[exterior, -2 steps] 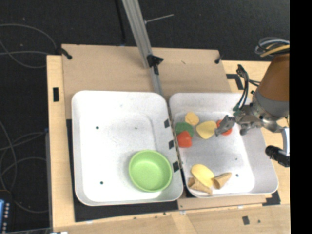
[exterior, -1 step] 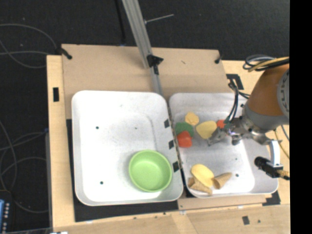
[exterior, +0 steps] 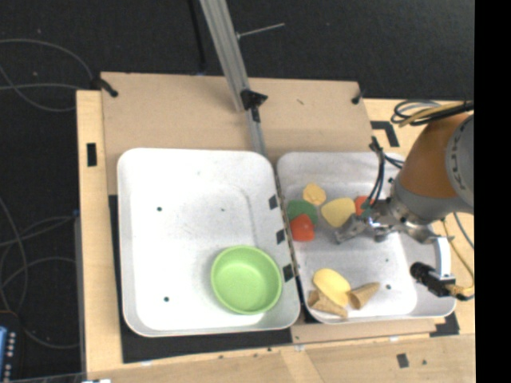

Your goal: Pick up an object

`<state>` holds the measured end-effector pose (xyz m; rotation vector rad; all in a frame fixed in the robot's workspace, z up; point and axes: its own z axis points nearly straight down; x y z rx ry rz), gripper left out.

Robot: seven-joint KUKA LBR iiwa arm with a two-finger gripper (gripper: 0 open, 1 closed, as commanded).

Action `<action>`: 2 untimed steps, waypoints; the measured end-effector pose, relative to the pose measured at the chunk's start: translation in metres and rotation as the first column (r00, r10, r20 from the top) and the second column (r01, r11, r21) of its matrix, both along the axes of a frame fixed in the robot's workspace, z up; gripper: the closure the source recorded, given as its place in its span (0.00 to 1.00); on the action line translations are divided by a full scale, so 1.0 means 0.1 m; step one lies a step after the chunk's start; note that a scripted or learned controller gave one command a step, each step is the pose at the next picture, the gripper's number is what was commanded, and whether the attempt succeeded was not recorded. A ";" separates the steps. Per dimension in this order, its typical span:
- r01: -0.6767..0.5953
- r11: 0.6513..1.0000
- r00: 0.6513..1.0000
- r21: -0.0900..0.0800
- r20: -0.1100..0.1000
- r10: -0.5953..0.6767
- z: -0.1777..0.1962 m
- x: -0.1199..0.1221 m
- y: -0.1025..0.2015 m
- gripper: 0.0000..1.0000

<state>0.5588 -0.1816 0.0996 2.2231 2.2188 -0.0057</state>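
The tabletop (exterior: 319,94) carries two shallow white bins side by side. The left bin (exterior: 176,182) holds just one thing, a lime-green bowl (exterior: 246,279) sitting upright near its front right corner. The right bin (exterior: 395,290) holds the small stuff: a yellow piece (exterior: 314,194) near the back, a larger yellow lump (exterior: 338,211) just beside it, a green piece (exterior: 300,209) touching a red-orange one (exterior: 303,228) against the left wall, and near the front a yellow banana-like toy (exterior: 330,283) with tan wedge-shaped pieces (exterior: 363,295) close around it.

The grey arm (exterior: 435,174) reaches in from the right, and its gripper (exterior: 351,231) sits low in the right bin, just under the larger yellow lump. Whether it is spread or closed cannot be told at this angle, and nothing can be seen caught in it.

The likeliest target looks to be that yellow lump. The risk is a miss: the gripper seems off to the lump's edge, so closing could nudge it aside, or squeeze out a rounded, slippery shape. The crowded neighbours could also get bumped.
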 end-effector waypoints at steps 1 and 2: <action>0.004 1.000 1.000 0.002 0.006 -0.004 0.12 0.02 0.00 1.00; -0.003 1.000 1.000 0.002 0.008 0.003 0.56 0.05 -0.02 1.00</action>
